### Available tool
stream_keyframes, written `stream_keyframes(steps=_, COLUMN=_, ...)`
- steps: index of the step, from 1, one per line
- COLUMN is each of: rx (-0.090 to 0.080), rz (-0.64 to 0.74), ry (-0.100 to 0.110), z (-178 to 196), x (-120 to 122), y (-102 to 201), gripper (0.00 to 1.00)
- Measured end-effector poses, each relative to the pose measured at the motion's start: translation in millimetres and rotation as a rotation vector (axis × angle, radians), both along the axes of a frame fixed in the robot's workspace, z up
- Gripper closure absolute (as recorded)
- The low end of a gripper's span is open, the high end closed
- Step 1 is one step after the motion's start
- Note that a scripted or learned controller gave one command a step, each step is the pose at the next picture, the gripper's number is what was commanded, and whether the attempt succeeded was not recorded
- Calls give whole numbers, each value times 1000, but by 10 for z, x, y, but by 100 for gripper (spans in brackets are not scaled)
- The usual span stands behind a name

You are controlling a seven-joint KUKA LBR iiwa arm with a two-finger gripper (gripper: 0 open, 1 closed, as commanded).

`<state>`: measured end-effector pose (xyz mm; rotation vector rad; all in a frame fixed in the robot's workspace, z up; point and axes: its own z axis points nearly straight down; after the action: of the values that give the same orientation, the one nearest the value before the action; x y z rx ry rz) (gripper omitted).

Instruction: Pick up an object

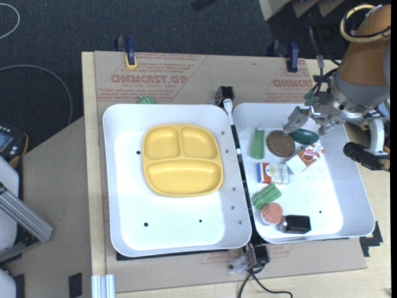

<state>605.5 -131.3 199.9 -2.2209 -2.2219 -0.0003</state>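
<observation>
The gripper (308, 124) hangs over the right bin (347, 197), jaws spread wide and holding nothing, just above a dark green object (305, 136) beside a brown disc (281, 144)

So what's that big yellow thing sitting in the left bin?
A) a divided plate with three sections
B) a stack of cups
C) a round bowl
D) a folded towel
A: the yellow plate lies flat in the left bin, and raised ridges split it into two small sections at the top and one wide one below.
</observation>
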Motion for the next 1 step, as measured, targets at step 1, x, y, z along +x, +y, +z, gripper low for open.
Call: stream_keyframes(steps=1, rx=-2, rz=3, ry=-11, z=1271, x=-245, y=251, gripper=0)
